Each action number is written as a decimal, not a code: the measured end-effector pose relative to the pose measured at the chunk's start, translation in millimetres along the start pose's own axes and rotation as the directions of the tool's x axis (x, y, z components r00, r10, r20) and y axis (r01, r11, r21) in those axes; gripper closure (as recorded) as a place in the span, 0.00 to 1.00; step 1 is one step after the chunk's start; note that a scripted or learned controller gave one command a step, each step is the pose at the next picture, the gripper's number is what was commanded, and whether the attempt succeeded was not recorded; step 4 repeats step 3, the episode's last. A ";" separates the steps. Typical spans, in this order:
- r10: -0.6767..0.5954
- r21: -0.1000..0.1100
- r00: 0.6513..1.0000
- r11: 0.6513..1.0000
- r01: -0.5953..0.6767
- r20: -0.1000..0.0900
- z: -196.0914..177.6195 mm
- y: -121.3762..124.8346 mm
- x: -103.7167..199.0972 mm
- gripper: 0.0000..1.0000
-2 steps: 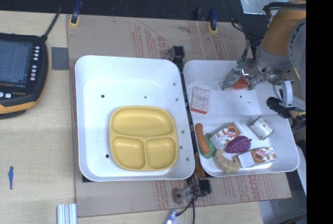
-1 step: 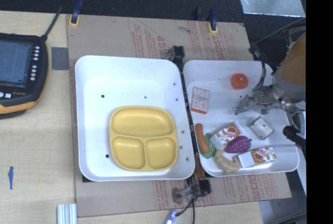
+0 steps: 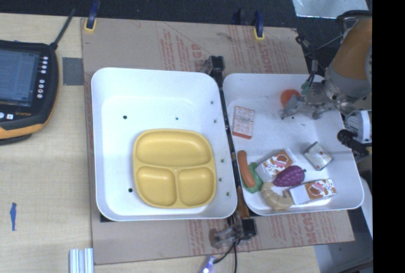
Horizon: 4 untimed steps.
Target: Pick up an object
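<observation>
- The pincer [image 3: 302, 108] is low over the right bin [image 3: 354, 199] near its far edge, just beside a small red-orange object [image 3: 290, 97]; whether it is spread or pressed together cannot be told.
- Nearby lie a small silver packet [image 3: 316, 155] toward the right edge and a white card with red print [image 3: 243, 121] by the left edge.
- Along the near edge crowd a sausage [image 3: 242, 168], a purple eggplant-like toy [image 3: 290, 175], two printed cartons [image 3: 276, 164] [image 3: 314, 190] and a pale banana-like piece [image 3: 273, 196].
- The left bin [image 3: 107, 94] carries a yellow divided tray [image 3: 174, 167] toward its near edge.
- Both bins rest on cardboard [image 3: 158, 44] clamped to a wooden bench [image 3: 38, 202]; an orange-edged control pendant [image 3: 24, 88] sits at the bench's left edge.
</observation>
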<state>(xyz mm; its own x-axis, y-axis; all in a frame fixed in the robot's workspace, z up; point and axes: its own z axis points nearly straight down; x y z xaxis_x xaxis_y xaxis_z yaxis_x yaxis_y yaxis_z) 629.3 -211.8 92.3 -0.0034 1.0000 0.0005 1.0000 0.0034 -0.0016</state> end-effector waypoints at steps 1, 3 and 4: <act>-0.002 0.000 1.000 1.000 0.002 0.001 0.0 27.6 49.2 0.00; -0.001 0.000 1.000 1.000 0.001 0.000 -100.6 27.9 124.9 1.00; -0.001 0.000 1.000 1.000 0.001 0.000 -100.6 27.9 124.9 1.00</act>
